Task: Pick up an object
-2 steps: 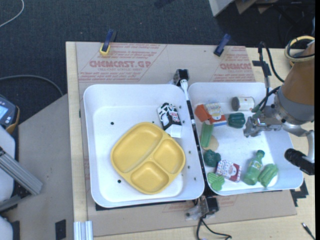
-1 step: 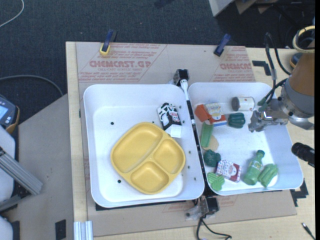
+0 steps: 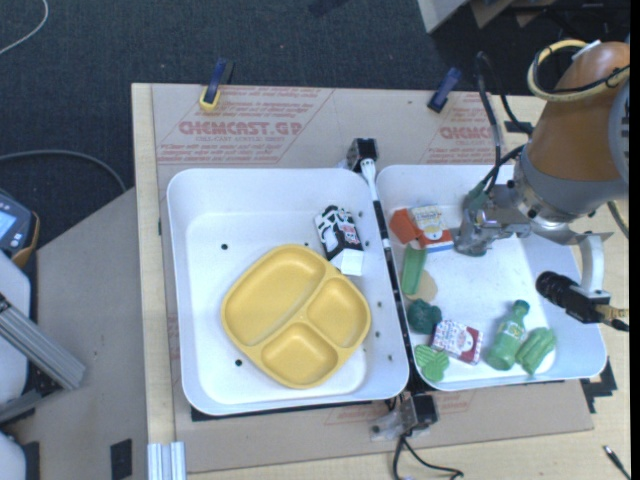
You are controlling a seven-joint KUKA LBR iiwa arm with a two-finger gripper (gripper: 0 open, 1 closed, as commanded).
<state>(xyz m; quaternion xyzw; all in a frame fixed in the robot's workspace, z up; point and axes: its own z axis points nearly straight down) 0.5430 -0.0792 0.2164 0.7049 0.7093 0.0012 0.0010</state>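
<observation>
Gripper [image 3: 478,236] low in right bin [image 3: 590,358], near the orange-white box [image 3: 418,224]; cannot tell its state. Green bottle [image 3: 508,336] lies front right, long axis near-vertical in view, cap pointing away. Yellow tray [image 3: 295,314] in left bin [image 3: 190,268].

We see two shallow white plastic bins side by side on the bench, the left bin [image 3: 190,268] and the right bin [image 3: 590,353]. In the left one, a yellow three-compartment plastic tray [image 3: 295,315] lies near the middle, with a small black-and-white packet [image 3: 340,230] just beyond its far right corner. In the right bin, a red-and-white carton [image 3: 420,224] sits at the far left; nearer us along the left wall lie a long green pod [image 3: 412,271], a dark green lump [image 3: 424,316] and a green leaf-shaped piece [image 3: 432,361]. To their right come a small red-and-white box [image 3: 458,341], a green bottle [image 3: 508,336] and a green pepper-shaped toy [image 3: 537,349]. The gripper [image 3: 474,236] hangs over the bin's far middle.
</observation>
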